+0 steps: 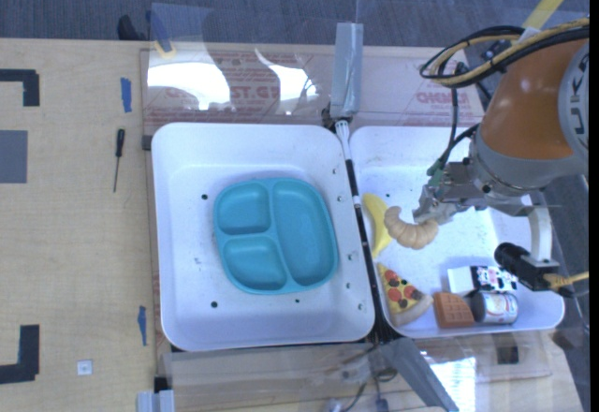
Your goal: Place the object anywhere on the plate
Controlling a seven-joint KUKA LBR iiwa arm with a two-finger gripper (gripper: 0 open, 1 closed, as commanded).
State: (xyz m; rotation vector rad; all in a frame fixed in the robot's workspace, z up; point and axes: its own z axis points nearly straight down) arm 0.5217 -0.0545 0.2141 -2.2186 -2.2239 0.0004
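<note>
croissant is seen in right bin, just beside banana; curved, long axis roughly left-right, right end under gripper. finger state cannot be told. divided blue plate is set in left bin.

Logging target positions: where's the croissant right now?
The croissant lies in the right bin, at its left part, just right of the yellow banana and above the pizza slice; the gripper is at its right end.
</note>
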